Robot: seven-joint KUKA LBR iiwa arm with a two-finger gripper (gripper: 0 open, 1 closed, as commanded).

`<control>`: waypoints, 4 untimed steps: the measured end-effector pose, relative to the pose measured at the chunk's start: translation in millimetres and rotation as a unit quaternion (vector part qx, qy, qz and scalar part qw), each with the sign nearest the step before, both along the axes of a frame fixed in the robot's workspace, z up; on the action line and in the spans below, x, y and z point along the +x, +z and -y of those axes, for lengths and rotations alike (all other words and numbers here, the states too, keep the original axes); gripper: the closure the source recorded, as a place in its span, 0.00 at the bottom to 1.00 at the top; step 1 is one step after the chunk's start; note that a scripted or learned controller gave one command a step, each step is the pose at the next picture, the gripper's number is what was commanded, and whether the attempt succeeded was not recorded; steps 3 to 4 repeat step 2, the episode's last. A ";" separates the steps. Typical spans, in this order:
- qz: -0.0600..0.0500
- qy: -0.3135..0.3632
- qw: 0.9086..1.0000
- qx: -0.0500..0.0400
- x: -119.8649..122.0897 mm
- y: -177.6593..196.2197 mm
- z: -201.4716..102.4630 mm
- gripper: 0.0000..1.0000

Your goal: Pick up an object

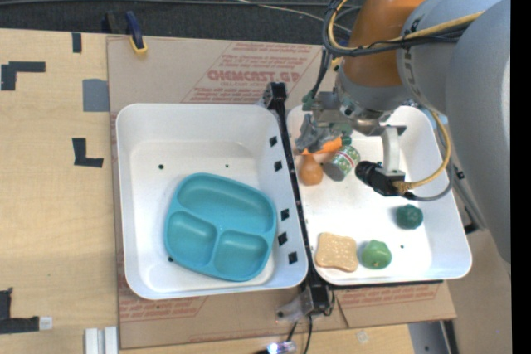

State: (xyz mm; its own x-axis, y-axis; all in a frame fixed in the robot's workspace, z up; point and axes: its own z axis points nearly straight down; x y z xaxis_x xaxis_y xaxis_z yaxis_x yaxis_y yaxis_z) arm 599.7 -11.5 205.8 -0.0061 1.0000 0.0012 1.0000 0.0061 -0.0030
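Note:
My gripper (319, 135) hangs low over the back left part of the right bin (440, 261). Right under it lie an orange carrot-like piece (330, 147), a tan egg-shaped item (310, 171) and a grey-green can (340, 162), bunched together. The arm's wrist covers the fingers from above. A slice of toast (336, 251) and a bright green pepper (377, 254) rest near the bin's front edge. A dark green round item (407, 217) sits toward the right side.
The left bin (137, 145) holds a teal divided tray (220, 225). A black divider (284, 170) runs between the two bins. Cables loop around the arm's wrist (390, 178).

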 end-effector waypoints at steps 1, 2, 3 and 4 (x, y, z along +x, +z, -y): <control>0.001 0.000 1.000 0.000 1.9 14.1 -51.1 1.00; 0.001 0.001 1.000 0.000 2.9 25.4 -105.2 1.00; 0.001 0.001 1.000 0.000 2.9 25.4 -105.2 1.00; 0.001 0.001 1.000 0.000 2.9 25.4 -105.2 1.00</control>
